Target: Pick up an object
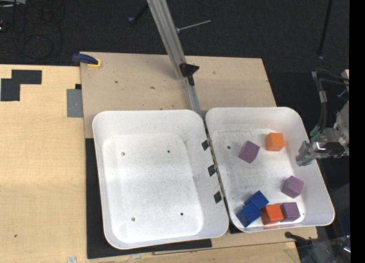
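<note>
The right bin (228, 120) holds several blocks. An orange block (275, 141) and a purple block (248, 152) lie near its back. Another purple block (292, 186) sits by the right wall. At the front lie a blue block (252, 207), an orange block (272, 214) and a purple block (290, 210), packed close together. My gripper (304, 155) hangs at the bin's right rim, to the right of the back orange block and apart from every block.
The left bin (108, 125) stands beside the right one. A slanted metal rail (170, 35) rises behind the bins. Black clips (211, 170) line the seam between the bins. Wooden bench extends to the left.
</note>
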